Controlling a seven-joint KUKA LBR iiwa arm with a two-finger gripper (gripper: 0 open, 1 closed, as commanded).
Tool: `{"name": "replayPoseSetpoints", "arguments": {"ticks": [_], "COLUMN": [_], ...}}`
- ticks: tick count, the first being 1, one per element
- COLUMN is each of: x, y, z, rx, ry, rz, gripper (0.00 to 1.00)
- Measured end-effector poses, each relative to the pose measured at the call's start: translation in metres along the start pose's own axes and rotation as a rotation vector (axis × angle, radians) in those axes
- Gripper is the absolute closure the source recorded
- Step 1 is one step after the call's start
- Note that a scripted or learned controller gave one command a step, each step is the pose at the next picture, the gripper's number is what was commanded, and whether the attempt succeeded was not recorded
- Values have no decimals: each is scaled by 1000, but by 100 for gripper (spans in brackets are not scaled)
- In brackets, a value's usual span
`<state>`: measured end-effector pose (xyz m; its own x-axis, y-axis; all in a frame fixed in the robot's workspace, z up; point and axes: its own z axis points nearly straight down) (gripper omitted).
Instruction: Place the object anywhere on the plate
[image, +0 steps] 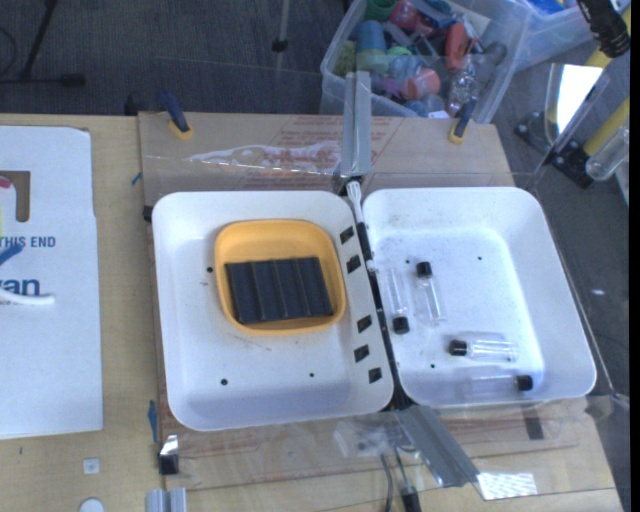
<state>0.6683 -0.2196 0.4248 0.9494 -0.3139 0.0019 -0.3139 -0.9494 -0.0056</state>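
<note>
The dark grey ribbed rectangular block (278, 289) lies flat on the shallow yellow plastic plate (232, 240), which sits in the far half of the left white bin (190, 370). The block fills most of the plate's floor and stays inside its rim. Its long axis runs left to right, with the right end tipped slightly towards the near side. If this block is the object meant, I judge the placing already done.

The right white bin (500, 250) holds four small clear vials with black caps. One vial (428, 290) lies near the middle, pointing far to near. A second (395, 300) lies just beside the divider between the bins. A third (480, 348) lies left to right, closer to me, and a fourth (500, 381) rests along the near wall. All of them are well apart from the plate.

I cannot tell how far my end effector is open, or whether it has hold of anything. My arm comes in from the right, so the plate lies away to the left, beyond the right bin and over the divider. If a vial is the thing to carry, the move I expect is a lift clear of the divider, then a leftward carry, coming down on the strip of yellow left bare around the block
</note>
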Motion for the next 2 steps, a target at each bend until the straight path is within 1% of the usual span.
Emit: {"name": "replayPoseSetpoints", "arguments": {"ticks": [1,2], "x": [0,0], "y": [0,-1], "z": [-9,-9], "rx": [0,-1], "ry": [-1,-1], "rz": [-124,-125], "gripper": [100,100]}}
